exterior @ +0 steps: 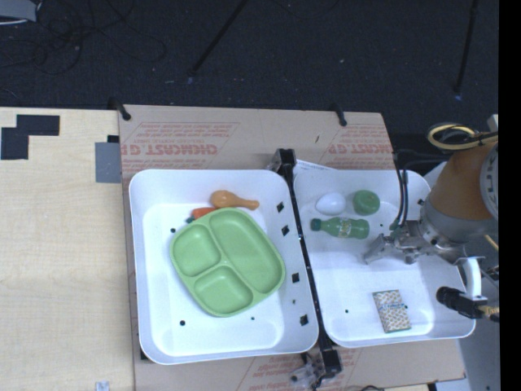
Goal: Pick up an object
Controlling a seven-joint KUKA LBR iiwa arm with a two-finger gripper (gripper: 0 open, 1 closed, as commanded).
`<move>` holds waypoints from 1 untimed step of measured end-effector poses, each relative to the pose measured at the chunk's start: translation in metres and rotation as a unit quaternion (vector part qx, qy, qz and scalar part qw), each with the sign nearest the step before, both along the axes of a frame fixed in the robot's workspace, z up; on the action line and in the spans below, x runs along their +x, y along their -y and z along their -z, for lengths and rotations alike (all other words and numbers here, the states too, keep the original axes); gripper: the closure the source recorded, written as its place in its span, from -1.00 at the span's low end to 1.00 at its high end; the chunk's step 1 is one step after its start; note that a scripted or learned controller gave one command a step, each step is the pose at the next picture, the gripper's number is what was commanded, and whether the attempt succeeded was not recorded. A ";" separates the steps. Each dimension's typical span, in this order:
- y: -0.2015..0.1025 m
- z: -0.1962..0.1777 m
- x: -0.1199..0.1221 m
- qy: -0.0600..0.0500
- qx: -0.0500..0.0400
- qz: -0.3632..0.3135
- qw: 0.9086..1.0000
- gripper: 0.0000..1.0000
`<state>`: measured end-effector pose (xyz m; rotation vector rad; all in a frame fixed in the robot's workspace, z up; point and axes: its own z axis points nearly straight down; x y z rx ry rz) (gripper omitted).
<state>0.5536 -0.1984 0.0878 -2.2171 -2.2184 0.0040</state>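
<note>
Hand: grip state unreadable | beside bottle | your risk: the round bottle rolls off on contact.

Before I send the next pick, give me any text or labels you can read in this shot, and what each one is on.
Red print on the cardboard sheet under the bins: upside down and too blurred to read surely.
More red print at its lower edge: unreadable.
Green bottle: label too small to read.
Patterned packet: no legible words.

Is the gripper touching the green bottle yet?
Apart. The camera view shows bare white bin floor between the gripper and the green bottle, which lies on its side.
</note>
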 end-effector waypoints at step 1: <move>0.001 -0.012 0.000 0.000 0.000 0.001 1.000 1.00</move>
